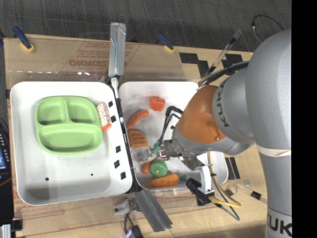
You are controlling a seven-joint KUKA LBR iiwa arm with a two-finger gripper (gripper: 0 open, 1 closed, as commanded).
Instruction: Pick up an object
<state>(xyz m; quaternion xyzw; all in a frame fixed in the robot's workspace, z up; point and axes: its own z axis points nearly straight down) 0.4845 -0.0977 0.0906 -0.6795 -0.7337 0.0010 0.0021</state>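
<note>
while the grey arm [267, 98] fills the right of the scene and bends down over the right bin [132, 94], its orange band [198, 115] sits above the wrist; the left bin [20, 133] holds a green divided tray [68, 124], with a small striped block [103, 114] just beside the tray's right edge; the right bin holds the toy food: a sausage [137, 117] and a red pepper [157, 103] toward the far side, a brown waffle-like piece [137, 139] in the middle, and at the near side a carrot [163, 181], a green round piece [158, 169] and a small orange-red piece [145, 167] touching it; the gripper [161, 150] hangs low just above the green round piece, which looks the likeliest target; how wide its fingers stand i cannot tell, as the wrist hides them; to do this step well, i judge the descent should centre on the green piece alone, since its neighbours crowd it; close only once both fingers straddle it, then lift straight up.
</note>
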